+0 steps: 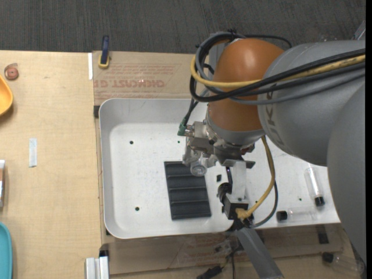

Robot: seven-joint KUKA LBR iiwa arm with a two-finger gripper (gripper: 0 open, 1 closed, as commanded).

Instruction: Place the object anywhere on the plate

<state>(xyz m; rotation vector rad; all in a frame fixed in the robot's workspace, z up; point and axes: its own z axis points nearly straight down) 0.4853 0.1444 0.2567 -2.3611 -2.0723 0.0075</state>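
A black ribbed rectangular object [187, 190] lies flat on the floor of the white bin [133, 150], near its front middle. My gripper [199, 163] hangs under the orange wrist band, just above the object's far right corner; the wrist hides its tip from above. Whether it touches the object cannot be told. A yellow-orange dish [3, 97] is cut off by the left edge, and a blue curved rim [3, 251] sits at the bottom left corner.
The big grey arm [314, 97] covers the right bin. A clear tube [314, 186] and a small black piece [283, 215] lie there near the front. Black and yellow cables [264, 196] hang by the wrist. A blue clamp [104, 50] holds cardboard behind the bin.
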